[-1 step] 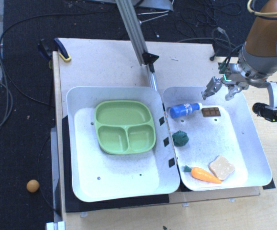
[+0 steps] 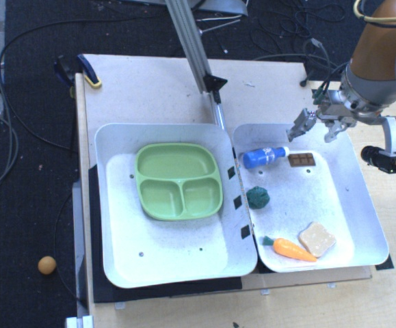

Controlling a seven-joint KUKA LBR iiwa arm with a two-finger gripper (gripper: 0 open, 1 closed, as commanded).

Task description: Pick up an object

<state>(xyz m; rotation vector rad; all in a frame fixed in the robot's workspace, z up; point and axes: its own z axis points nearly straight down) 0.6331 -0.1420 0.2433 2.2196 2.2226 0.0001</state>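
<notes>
My surface [image 2: 156, 87] is a pale board, evenly lit. Dark carpeted floor [image 2: 27, 203] lies around it, strewn with black cables [image 2: 20, 125]. A small orange ball [image 2: 46, 265] rests on the floor at left. A slanted aluminium strut [image 2: 187, 33] crosses overhead.
</notes>
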